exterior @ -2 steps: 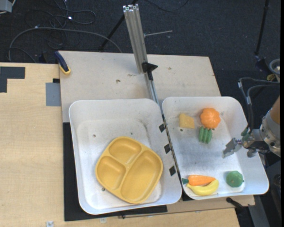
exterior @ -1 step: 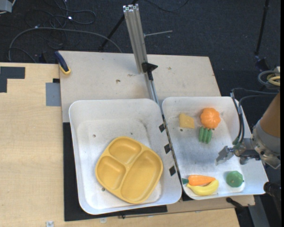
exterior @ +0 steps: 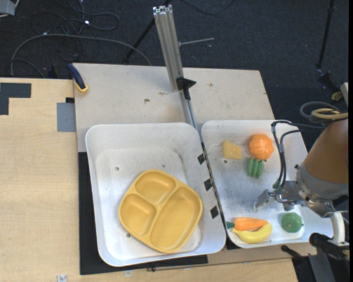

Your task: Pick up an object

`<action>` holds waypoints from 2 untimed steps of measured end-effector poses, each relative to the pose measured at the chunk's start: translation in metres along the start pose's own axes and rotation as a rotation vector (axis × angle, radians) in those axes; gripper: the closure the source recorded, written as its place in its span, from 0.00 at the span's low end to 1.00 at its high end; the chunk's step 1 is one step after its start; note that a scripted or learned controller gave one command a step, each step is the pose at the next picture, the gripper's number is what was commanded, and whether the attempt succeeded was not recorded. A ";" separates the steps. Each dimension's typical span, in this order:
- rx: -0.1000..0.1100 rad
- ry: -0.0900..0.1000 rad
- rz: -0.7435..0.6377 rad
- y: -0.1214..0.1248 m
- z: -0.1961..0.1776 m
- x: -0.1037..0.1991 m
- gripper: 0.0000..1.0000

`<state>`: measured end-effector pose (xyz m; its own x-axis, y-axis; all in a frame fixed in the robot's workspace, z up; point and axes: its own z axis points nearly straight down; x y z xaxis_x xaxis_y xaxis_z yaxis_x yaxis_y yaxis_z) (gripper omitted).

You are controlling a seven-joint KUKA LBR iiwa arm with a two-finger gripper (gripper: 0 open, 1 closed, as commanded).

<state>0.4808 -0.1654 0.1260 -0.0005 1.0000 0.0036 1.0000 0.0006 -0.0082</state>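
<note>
The right bin [exterior: 241, 187] holds several toy foods. A pale yellow block [exterior: 232, 150], an orange [exterior: 261, 146] and a small green vegetable [exterior: 255, 167] lie toward its back. A carrot [exterior: 250, 222], a banana [exterior: 253, 234] and a green ball [exterior: 291, 222] lie along its front edge. My gripper [exterior: 272, 198] hangs over the bin's bare middle, between the green vegetable and the carrot, above and left of the green ball. Nothing shows in its grasp.
The left bin [exterior: 106, 157] holds a yellow divided plate [exterior: 160, 209] at its front. A metal post [exterior: 170, 46] rises behind the bins where they meet. The arm's body [exterior: 326, 163] covers the right bin's right side. Cables loop near the orange.
</note>
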 end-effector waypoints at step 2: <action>-0.008 0.010 -0.001 0.004 0.021 0.003 1.00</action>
<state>0.4845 -0.1628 0.1052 -0.0019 0.9999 0.0141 1.0000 0.0019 -0.0004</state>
